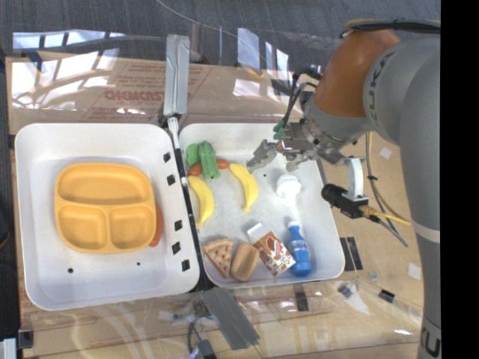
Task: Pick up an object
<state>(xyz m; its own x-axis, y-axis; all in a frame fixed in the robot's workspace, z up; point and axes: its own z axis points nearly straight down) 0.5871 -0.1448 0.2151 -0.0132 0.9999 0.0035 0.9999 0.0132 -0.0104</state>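
Note:
The right bin holds several toy foods. A green vegetable lies at its far left, with one banana along the divider and a second banana in the middle. A small white object lies right of that banana. A blue bottle, a red-brown carton, a bread roll and a pizza slice line the near edge. My gripper hangs over the far middle of this bin, above the second banana and the white object. It is open, with nothing between its fingers.
The left bin holds a yellow three-compartment plate. A grey hinged divider runs between the bins. The arm's body and cables cover the right bin's far right corner. Brown cardboard lies behind both bins.

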